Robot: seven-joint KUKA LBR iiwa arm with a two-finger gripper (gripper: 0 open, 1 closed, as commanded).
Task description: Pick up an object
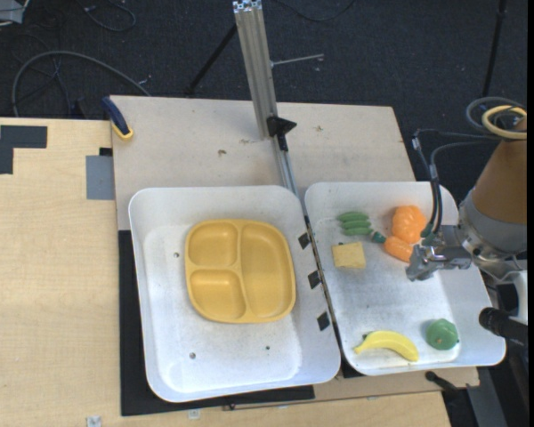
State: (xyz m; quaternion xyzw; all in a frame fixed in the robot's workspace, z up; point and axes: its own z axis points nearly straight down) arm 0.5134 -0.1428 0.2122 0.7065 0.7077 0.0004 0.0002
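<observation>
The right bin (383, 314) holds several toy foods. An orange carrot-like piece (405, 231) lies near its right side, a green pea pod (356, 224) at the back, a pale yellow cheese block (349, 255) beside it, a yellow banana (387, 345) and a green round fruit (441, 334) at the front. My gripper (421, 265) hangs low over the right side of this bin, just below and right of the orange piece, touching or nearly touching it. Nothing shows between its fingers.
The left bin (160, 345) holds a yellow divided plate (240, 269). A metal post (258, 69) rises behind the bins. The arm's body (503, 194) stands at the right bin's right edge. Black clips (313, 278) sit along the seam between the bins.
</observation>
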